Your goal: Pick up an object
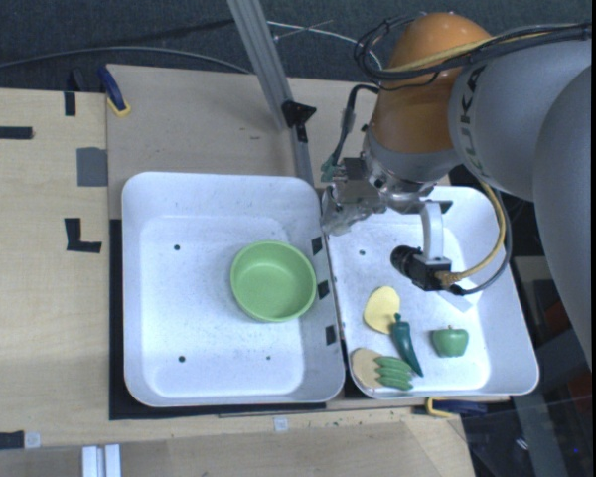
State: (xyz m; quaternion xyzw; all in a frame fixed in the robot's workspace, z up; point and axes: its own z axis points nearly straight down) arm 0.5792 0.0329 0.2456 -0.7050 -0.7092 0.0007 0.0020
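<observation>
Leftmost, left white bin [159, 217]: round green plastic bowl [272, 280] right of centre, upright. Right white bin [497, 366], front half: pale yellow flat piece [380, 308], dark green chilli-shaped toy [404, 342] touching it, long axis near-far, tip toward the near right; ribbed green toy on a tan disc [385, 371] at the front-left corner; small green pepper-like toy [450, 341] rightmost. Gripper [340, 209] over the bins' divider, far end; finger state can't be made out.

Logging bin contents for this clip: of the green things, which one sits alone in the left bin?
The green bowl. It sits upright in the left bin; the green pepper, dark green chili and green pod bunch lie in the right bin.
</observation>
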